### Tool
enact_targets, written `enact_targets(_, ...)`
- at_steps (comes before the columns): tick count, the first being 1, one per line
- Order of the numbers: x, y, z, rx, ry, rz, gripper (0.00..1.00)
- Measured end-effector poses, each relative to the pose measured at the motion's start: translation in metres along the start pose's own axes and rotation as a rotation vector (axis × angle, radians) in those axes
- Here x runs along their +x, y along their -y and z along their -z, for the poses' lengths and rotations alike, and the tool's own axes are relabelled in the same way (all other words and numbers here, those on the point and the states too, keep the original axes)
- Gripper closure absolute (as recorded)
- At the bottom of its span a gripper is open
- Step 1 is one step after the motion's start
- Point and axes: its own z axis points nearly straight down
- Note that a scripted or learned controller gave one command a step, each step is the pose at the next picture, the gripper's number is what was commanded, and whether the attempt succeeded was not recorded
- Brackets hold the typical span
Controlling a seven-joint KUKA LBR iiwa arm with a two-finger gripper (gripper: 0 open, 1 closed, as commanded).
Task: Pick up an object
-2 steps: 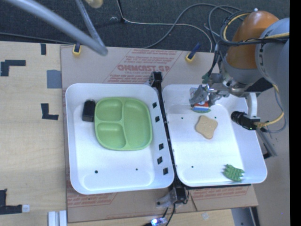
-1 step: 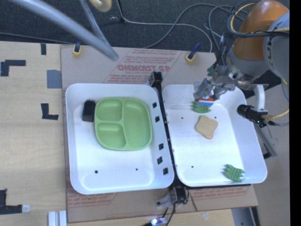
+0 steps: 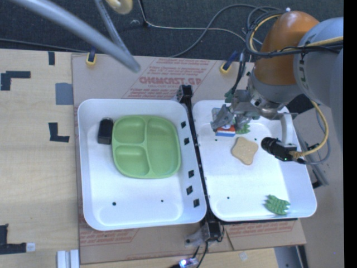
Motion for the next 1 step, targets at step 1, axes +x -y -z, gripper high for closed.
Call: enact_targets(1, 0.0455, 0.0204, -0.0133, 0.001, 0.001, -0.001, 1.0)
